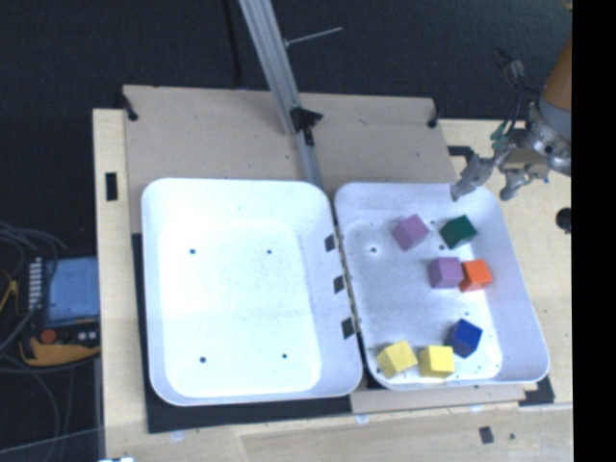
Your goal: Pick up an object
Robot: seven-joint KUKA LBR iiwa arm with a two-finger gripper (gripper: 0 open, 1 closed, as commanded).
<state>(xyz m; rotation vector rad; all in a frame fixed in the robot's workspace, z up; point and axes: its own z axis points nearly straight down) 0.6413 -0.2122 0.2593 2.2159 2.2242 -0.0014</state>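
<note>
We see the end effector (pixel 487 183) spread open and holding nothing above the right bin's (pixel 520 287) far corner — the green block (pixel 458 230) lies nearest, beside purple ones.

Arm (pixel 556 85) at right edge: rounded orange-brown band above the wrist, grey metallic wrist section beneath. Thin dark cables loop beside the wrist. Claw (pixel 486 179): pale grey, two slender fingers (pixel 466 183) on a blocky grey body; details blurred.
</note>
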